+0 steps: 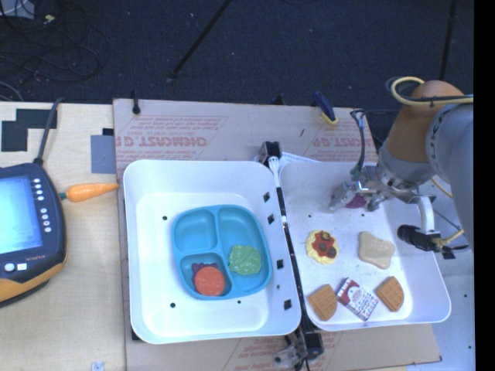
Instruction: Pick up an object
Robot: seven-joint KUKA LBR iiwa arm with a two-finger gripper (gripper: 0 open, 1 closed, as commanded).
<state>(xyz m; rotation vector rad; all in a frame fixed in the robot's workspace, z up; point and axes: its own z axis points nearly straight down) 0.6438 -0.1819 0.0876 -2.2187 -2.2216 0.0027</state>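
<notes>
My gripper [356, 198] is low in the back of the right bin [441, 304], its fingers spread apart. A small dark purple object [356, 201] lies between them, partly hidden by the gripper body, and the fingers do not visibly press on it. Nearer the front lie a yellow round toy with red spots [322, 246], a beige bread-like piece [376, 250], two brown waffle-like pieces [322, 301] [390, 293] and a red and white packet [357, 298].
The left bin [147, 315] holds a blue divided plate [193, 226] with a red piece [209, 280] and a green leafy piece [245, 260]. An orange carrot [89, 192] and a control pendant [23, 230] lie on the bench at the left.
</notes>
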